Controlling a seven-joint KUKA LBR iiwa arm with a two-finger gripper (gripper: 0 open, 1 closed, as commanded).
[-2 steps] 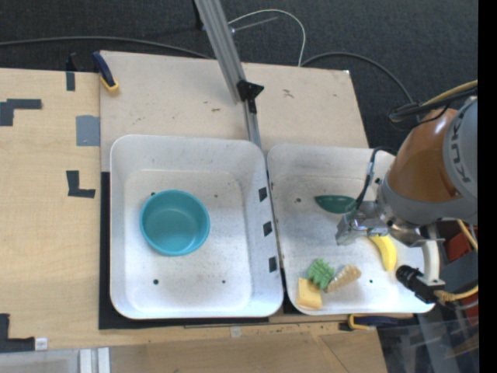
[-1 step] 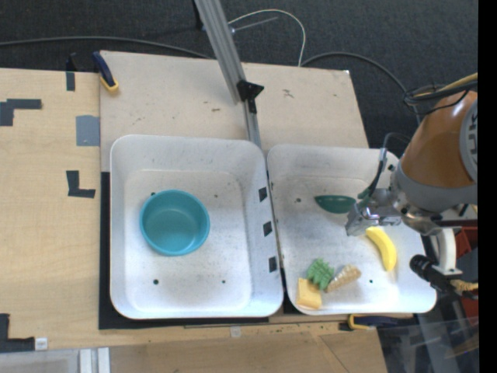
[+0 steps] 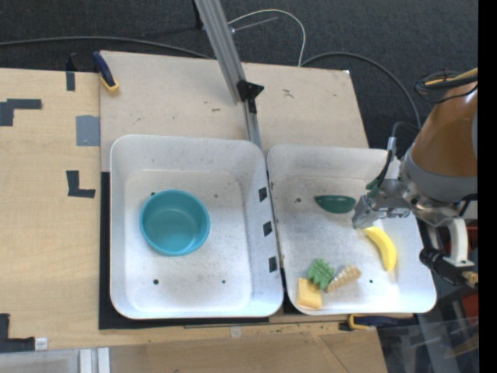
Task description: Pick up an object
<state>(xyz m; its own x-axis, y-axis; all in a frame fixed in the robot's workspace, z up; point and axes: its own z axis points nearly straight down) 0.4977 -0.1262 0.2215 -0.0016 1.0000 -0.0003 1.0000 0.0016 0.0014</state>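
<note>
My gripper point(image 3: 363, 214) hangs low over the right bin point(image 3: 289, 169), at its right side. It sits between a dark green dish-like piece point(image 3: 335, 203) to its left and a yellow banana point(image 3: 383, 247) just below it. Nothing shows between the fingers. Near the bin's front edge lie a green leafy toy point(image 3: 319, 272), a tan cone-shaped piece point(image 3: 344, 277) and a yellow block point(image 3: 308, 294). A teal bowl point(image 3: 175, 222) stands in the left bin point(image 3: 124, 286).
A grey metal pole point(image 3: 227, 49) slants down from the top to the divide between the bins. Cables run across the dark floor behind the bench. A blue and yellow clamp point(image 3: 106, 73) grips the board's back left corner.
</note>
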